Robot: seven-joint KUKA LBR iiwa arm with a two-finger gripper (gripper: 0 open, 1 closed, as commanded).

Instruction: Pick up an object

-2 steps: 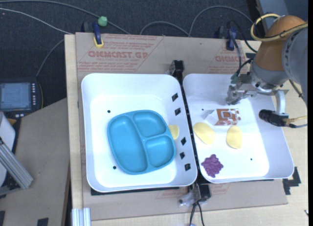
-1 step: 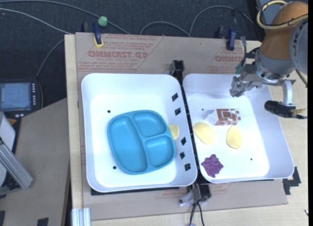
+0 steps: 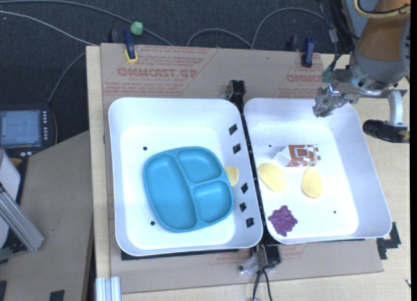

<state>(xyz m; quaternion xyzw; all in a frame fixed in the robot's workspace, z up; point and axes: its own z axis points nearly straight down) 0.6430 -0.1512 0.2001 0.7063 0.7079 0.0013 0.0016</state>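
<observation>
In the right bin [image 3: 365, 163], a purple grape cluster [image 3: 283, 220]; claw [image 3: 324, 106] state unclear.

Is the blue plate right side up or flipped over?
Right side up. The blue plate lies flat in the left bin, and its three hollow sections face up, with the raised dividers between them showing.

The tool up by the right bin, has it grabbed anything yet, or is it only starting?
Nothing looks done yet. The tool hangs over the right bin's far corner with nothing visible in it. The two yellow pieces, the purple grapes and the small packet lie on the bin floor. Reaching down, gripping one and lifting it all remain.
</observation>
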